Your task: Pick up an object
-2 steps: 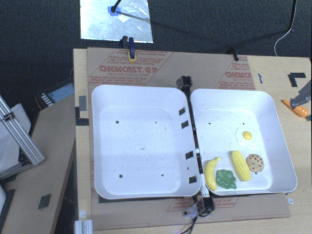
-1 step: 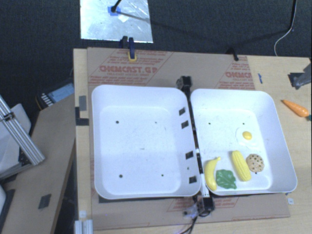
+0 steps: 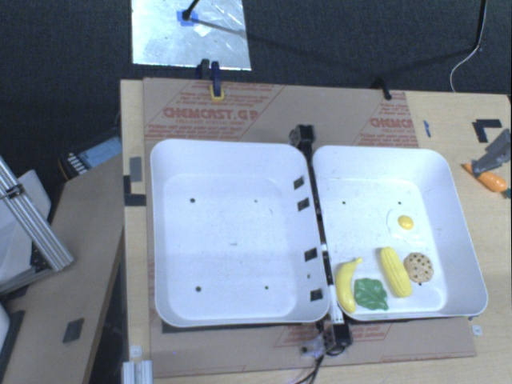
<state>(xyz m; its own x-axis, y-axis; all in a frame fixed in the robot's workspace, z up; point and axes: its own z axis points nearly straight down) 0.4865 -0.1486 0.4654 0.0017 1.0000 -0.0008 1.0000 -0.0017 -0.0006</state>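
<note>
Seeing right white plastic bin (image 3: 448,214) holding fried-egg toy (image 3: 405,222), yellow corn cob (image 3: 394,271), round brown cookie (image 3: 418,267), yellow banana (image 3: 346,285), green leaf piece (image 3: 370,294), all lying near bin's front wall. Grey gripper (image 3: 493,157) sitting beyond bin's right rim; can't tell its state.

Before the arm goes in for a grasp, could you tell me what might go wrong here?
1. The banana, green leaf, corn and cookie crowd together, so a grasp may nudge neighbours or catch two.
2. The banana lies against the right bin's wall, leaving little finger room.
3. The fried egg looks flat and could slip.
</note>
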